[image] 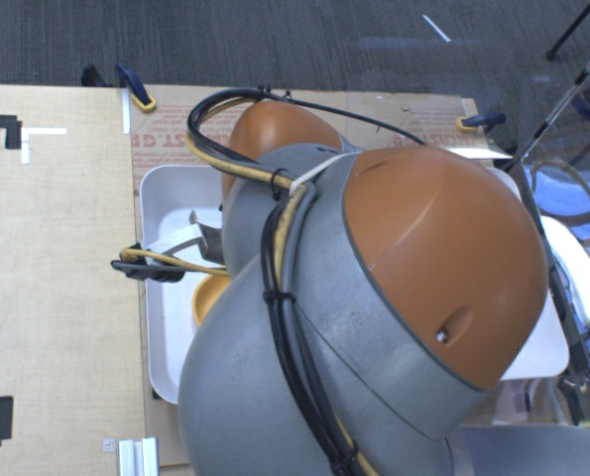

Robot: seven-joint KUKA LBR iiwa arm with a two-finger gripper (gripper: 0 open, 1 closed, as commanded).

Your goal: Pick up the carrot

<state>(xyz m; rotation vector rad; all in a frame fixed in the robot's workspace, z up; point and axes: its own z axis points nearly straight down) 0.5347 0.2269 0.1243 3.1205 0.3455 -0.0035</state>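
Your tool (211,238) was nearly buried under the arm (374,365). You saw just a grey piece of it poking out over the left bin (161,345), so you could not tell whether it was released, clenched or grasping anything. Just below it, a yellow-orange rounded shape that may have been the carrot (206,301) lay in that bin, half covered by the arm's grey casing. You could not make out enough of it to be sure. A black and yellow cable bundle (161,262) stuck out to the left across the bin's rim. The orange band (443,256) bulked large toward your right, covering most of the right bin (574,256). Both bins sat on the pale wooden bench (57,296), with a blue and yellow clamp (136,87) at its far edge.
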